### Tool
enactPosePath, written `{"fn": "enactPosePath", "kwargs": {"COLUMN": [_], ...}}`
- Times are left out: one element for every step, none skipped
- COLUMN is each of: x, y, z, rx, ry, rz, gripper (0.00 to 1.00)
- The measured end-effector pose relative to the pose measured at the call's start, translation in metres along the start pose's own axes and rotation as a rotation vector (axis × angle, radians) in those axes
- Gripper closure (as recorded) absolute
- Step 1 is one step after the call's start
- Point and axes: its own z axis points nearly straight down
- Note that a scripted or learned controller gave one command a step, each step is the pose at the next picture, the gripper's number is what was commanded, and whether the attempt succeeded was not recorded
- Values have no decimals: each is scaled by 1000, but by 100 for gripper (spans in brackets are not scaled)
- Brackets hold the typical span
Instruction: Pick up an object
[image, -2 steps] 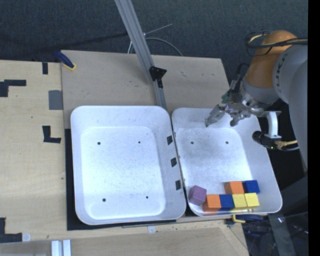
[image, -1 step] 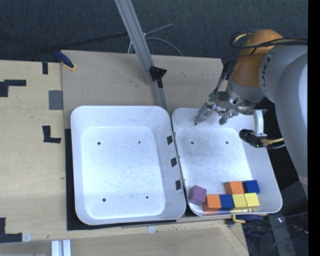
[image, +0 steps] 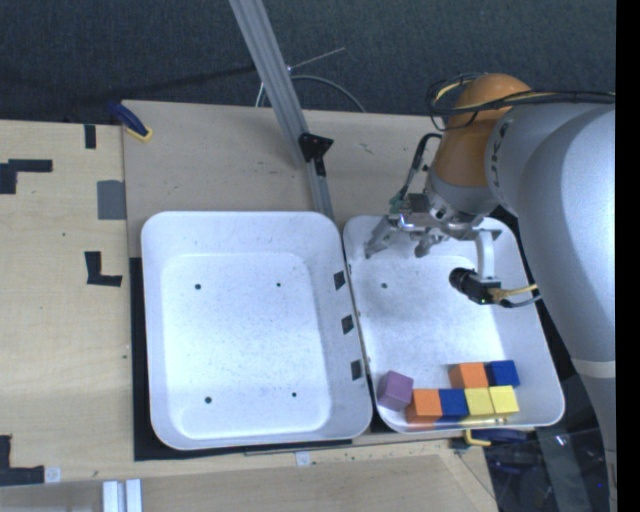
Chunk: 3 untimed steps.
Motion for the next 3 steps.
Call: {"fn": "enactPosePath", "kwargs": {"x": [26,47,-2], "y": [-61,-68,-138], "z": [-78,-72,-83], "rx": [-4,0,1], "ry": [3,2,-2], "rz": [-1,-3,6], "gripper": [0,0,0]}}
